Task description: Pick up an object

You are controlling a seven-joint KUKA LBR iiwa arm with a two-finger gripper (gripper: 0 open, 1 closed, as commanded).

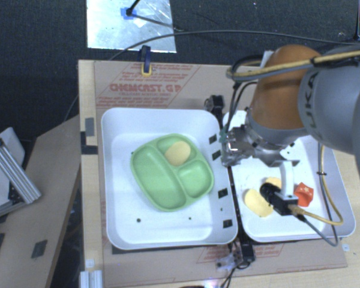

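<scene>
**Fig. 1. Arm over the right bin, beside the wall between the 2 bins**

I see the gripper [233, 148] low at the left edge of the right bin [288, 228], close to the rims where the 2 bins meet. The wrist hides it from above, so I cannot tell how wide it stands or whether it has hold of anything.

The right bin has 3 loose items. A pale yellow piece [256, 202] lies on the floor near the left wall. A smaller yellow piece [273, 182] lies just behind it. An orange-red piece [304, 193] lies to their right. The arm overhangs the far half of this bin. A bare strip runs along its near rim.

In the left bin [117, 161], a green 3-compartment plate [165, 182] sits about mid-floor, clear of all 4 walls. A yellowish rounded object [178, 153] rests in its far small compartment. Bare floor runs widest along the near rim. Both bins stand on a lettered cardboard sheet [145, 84].
</scene>
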